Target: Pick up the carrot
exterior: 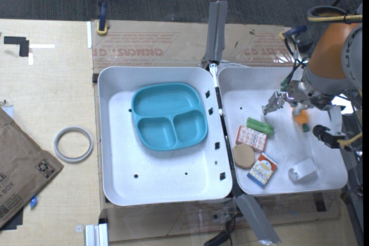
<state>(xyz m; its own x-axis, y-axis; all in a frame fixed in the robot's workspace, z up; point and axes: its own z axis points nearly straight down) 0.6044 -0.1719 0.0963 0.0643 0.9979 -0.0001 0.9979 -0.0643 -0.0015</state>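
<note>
carrot (301, 118) lies in the right bin (323, 184), just beside the gripper (281, 102); whether that is open, i cannot tell; lift remains.

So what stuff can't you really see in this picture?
- The carrot: just a small orange bit peeks out under the arm in the camera view, so its shape is hidden.
- The claw: too small and blurry to tell if it is open.
- The little cards: their print is too tiny to read.
- The brown box: cut off by the left edge.
</note>
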